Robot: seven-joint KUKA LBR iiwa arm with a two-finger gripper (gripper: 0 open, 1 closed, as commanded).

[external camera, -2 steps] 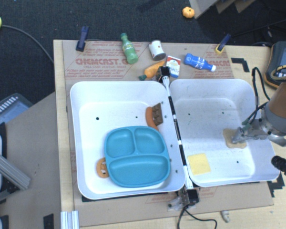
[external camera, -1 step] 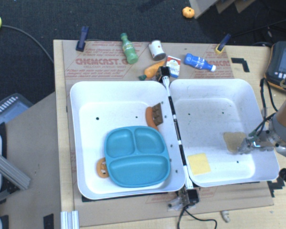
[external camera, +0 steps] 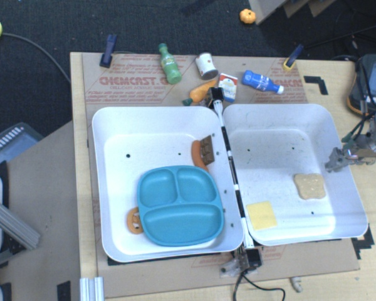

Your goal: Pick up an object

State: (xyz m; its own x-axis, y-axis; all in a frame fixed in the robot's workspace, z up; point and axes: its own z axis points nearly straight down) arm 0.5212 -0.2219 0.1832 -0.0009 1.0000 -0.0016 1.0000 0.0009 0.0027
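The right bin [external camera: 282, 124] holds a beige slice of bread [external camera: 310, 185] near its right wall and a yellow cheese square [external camera: 261, 215] at its front left. In the left bin [external camera: 113, 130] lie a blue divided plate [external camera: 178, 204], a brown toast-like piece [external camera: 203, 151] by the divider, and a small orange-brown piece [external camera: 134, 221] tucked at the plate's left edge. My gripper [external camera: 339, 159] hangs over the right bin's right rim, just above and to the right of the bread slice, with nothing seen in it.
Behind the bins on the board lie a green bottle [external camera: 170, 64], a white can [external camera: 205, 64], a blue bottle [external camera: 262, 81], a small carton [external camera: 227, 86] and a carrot [external camera: 200, 93]. Blue clamps [external camera: 108, 50] sit at the back corners.
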